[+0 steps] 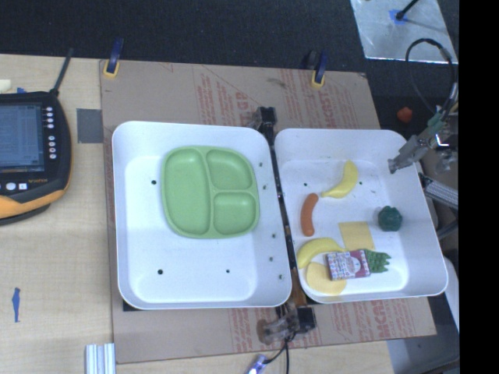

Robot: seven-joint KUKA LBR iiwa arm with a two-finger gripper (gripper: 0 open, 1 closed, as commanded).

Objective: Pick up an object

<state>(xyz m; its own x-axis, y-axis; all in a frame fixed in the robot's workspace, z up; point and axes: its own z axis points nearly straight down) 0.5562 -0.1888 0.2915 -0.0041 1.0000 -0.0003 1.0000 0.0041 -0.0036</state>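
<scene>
The right bin (405, 287) holds several toy foods. A small yellow banana (343, 180) lies near its middle top, with an orange-red sausage (309, 213) to its lower left. A flat yellow cheese slice (356, 234) and a dark green lump (390, 218) sit further right. At the front lie a larger banana (318, 248), a yellow disc (322, 280), a red packet (348, 265) and a green spiky piece (379, 262). My gripper (408, 154) hangs over the bin's upper right corner, apart from all the objects.
The left bin (140, 271) carries a green divided plate (209, 192). A tablet-like pendant (27, 150) lies at the far left of the bench. Clamps (315, 68) pin the cardboard sheet at the back. Cables run by the right edge.
</scene>
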